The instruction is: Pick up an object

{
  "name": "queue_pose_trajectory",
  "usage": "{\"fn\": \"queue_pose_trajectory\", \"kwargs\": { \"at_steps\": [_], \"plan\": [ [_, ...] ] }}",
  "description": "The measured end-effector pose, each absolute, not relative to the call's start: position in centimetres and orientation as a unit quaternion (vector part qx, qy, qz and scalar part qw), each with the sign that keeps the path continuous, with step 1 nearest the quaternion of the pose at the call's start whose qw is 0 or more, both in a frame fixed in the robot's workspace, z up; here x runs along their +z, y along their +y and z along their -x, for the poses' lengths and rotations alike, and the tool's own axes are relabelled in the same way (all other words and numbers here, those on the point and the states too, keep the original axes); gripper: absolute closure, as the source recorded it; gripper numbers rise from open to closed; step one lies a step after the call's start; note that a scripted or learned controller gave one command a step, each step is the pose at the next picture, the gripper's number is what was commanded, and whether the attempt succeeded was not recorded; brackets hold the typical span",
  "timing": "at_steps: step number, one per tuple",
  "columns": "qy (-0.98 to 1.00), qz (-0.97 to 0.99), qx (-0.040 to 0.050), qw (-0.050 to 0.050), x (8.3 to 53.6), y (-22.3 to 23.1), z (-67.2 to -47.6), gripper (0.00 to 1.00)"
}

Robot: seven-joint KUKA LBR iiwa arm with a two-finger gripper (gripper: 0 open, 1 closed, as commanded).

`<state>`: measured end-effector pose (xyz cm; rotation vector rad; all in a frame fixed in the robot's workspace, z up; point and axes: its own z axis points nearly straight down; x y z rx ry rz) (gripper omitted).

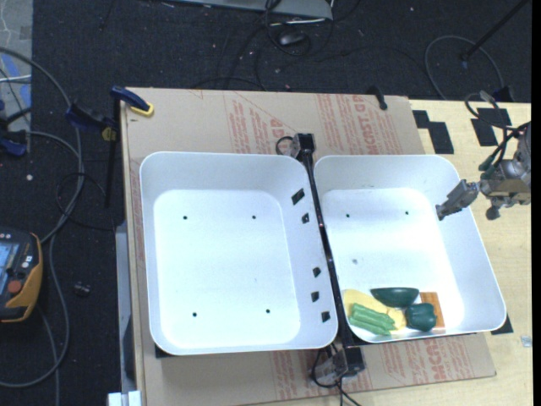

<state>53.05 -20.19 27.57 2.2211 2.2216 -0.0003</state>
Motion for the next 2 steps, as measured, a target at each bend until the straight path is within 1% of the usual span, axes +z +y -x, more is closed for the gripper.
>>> {"fn": "queue_pose_trajectory", "kwargs": {
  "at_steps": [1,2],
  "plan": [
    [0.707,-0.707,0.0,0.0,28.6,-20.2,-53.1,1.0],
    [0.708,-0.706,0.0028,0.004,54.3,-13.2,-53.5,1.0]
  ]
}}
